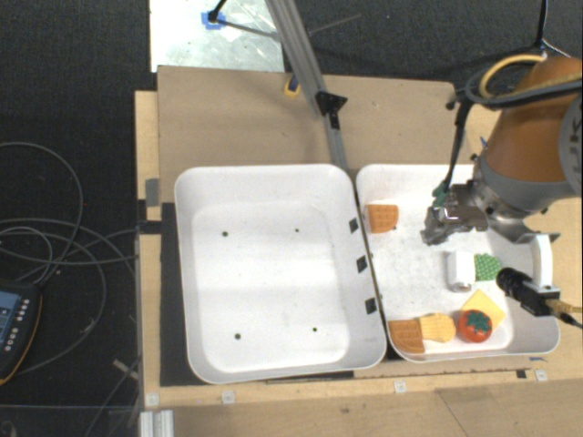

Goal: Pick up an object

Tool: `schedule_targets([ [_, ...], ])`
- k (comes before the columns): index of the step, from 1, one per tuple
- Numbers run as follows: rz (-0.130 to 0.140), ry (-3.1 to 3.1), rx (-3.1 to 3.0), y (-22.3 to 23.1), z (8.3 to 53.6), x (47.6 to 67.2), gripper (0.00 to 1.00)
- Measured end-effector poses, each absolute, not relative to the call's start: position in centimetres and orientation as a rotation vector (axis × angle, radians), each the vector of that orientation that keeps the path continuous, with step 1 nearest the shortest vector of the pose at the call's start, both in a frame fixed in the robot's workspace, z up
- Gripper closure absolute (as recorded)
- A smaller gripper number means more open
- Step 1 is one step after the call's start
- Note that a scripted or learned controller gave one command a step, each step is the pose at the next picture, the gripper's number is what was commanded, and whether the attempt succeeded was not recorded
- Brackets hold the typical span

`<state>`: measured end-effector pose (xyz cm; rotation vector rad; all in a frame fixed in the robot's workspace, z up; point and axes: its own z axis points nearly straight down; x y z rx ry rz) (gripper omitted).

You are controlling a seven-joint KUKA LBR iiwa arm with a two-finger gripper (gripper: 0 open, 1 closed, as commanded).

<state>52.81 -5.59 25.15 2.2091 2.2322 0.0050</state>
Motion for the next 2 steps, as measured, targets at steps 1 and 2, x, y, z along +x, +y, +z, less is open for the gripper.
schedule_targets([
  [1,0.004,2.233,2.209,-0.3,24.1,54.4,1.00],
  [2,0.004,2.234,2.209,4.9,24.6,54.2,1.00],
])
